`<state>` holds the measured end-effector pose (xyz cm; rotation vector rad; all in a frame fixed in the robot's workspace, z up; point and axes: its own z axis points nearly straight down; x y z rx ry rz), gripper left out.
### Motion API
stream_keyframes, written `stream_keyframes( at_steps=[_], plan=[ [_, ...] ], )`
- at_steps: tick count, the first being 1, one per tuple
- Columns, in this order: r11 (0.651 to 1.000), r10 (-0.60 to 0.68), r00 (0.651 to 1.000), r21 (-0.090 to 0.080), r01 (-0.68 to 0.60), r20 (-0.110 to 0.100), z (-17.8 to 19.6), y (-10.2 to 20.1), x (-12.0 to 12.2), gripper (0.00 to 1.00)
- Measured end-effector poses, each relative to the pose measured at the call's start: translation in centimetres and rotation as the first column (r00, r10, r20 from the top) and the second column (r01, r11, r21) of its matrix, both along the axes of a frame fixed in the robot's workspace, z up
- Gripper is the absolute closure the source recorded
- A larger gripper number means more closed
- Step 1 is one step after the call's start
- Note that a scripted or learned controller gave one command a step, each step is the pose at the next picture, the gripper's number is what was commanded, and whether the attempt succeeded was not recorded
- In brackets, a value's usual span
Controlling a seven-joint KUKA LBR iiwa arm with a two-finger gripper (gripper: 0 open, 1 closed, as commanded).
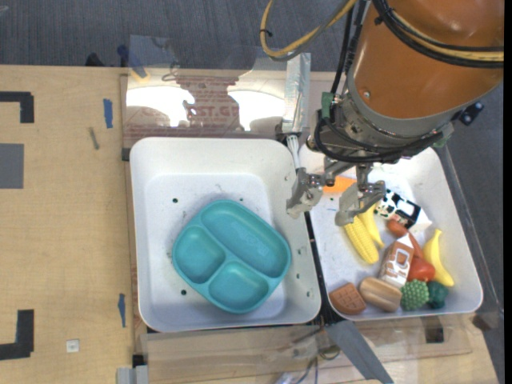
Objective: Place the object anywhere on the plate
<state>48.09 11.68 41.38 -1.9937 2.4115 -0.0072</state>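
Note:
A teal plate (pixel 232 254) with three compartments lies in the left white bin (pixel 152 214), nothing on it. My gripper (pixel 326 201) hangs over the left edge of the right bin (pixel 464 238), beside the wall the two bins share. Its fingers (pixel 299 195) are spread wide, so it is open, and nothing is pinched between them. A small orange piece (pixel 344 185) shows just behind the gap, apart from both fingers. A yellow corn cob (pixel 362 235) lies just below the right finger.
The right bin holds several toy foods: a banana (pixel 441 259), broccoli (pixel 414 294), a bun (pixel 380 293), a brown biscuit (pixel 348 298), a small carton (pixel 397 262) and a black-and-white item (pixel 398 208). The arm's large orange body (pixel 432 38) overhangs the back right.

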Motion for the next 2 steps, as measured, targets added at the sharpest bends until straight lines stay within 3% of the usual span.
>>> stream_keyframes(
  at_steps=[1, 2],
  plan=[
    [0.988, 0.153, 0.988, -0.001, -0.153, -0.02, -20.0, 3.4, 3.3, 1.0],
    [0.937, 0.35, 0.937, -0.005, -0.35, 0.003, -4.2, 2.1, 2.4, 1.0]
  ],
)
